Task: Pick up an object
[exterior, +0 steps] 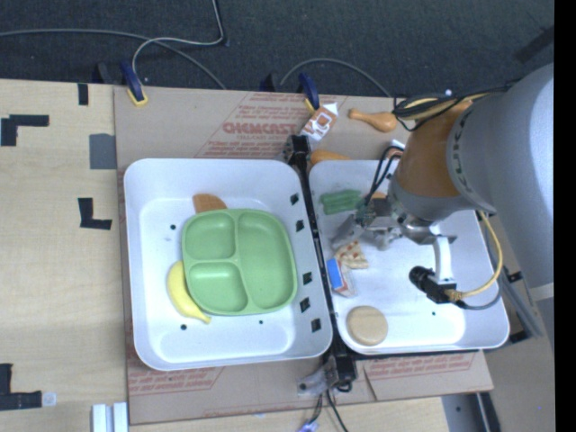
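In the left bin (144,268) a green divided plate (239,261) lies flat, with a banana (183,293) tucked against its left edge and an orange scrap (209,202) peeking out above it. None of these is near the arm.

Across the divider, the right bin (477,331) holds the likely targets: a green block (340,202) near the top, a small pale piece with orange marks (355,259) in the middle, a blue stick (337,275) just beside it, and a round tan biscuit (367,325) near the front wall. The gripper (360,232) hangs low over the cluster between the green block and the pale piece; whether it is released, clenched or grasping anything cannot be told here, because the wrist hides it.

The risk, as I judge it, lies in the crowding. The pale piece and blue stick lie so close that a descent could nudge one aside or pinch both. The bin divider is also near, and a slightly off approach could clip it.
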You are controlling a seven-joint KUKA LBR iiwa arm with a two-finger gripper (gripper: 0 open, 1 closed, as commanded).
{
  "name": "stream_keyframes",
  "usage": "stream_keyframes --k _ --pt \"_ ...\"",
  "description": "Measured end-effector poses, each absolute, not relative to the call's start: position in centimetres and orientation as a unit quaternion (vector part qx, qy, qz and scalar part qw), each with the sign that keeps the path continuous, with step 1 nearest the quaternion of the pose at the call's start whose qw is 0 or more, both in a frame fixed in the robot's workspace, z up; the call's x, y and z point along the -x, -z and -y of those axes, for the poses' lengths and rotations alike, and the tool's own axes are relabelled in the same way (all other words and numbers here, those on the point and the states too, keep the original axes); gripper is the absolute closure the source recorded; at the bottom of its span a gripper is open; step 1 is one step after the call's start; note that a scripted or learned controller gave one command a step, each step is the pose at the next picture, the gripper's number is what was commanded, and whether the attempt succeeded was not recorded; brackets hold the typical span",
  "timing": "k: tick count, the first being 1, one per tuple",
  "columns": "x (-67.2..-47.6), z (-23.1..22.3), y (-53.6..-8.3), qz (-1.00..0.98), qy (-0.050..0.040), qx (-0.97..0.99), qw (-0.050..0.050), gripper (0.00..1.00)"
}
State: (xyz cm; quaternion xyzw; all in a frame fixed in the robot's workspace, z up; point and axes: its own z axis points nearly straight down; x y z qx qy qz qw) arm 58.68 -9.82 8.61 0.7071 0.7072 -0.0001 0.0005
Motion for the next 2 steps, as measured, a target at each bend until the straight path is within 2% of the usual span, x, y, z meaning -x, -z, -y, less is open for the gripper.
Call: stream_keyframes --k 1,2 --pt "-59.8 9.5 -8.6 -0.707 -0.0002 -0.707 0.001 0.00" --pt "-57.3 9.4 -8.6 -0.708 -0.0012 -0.707 0.003 0.00"
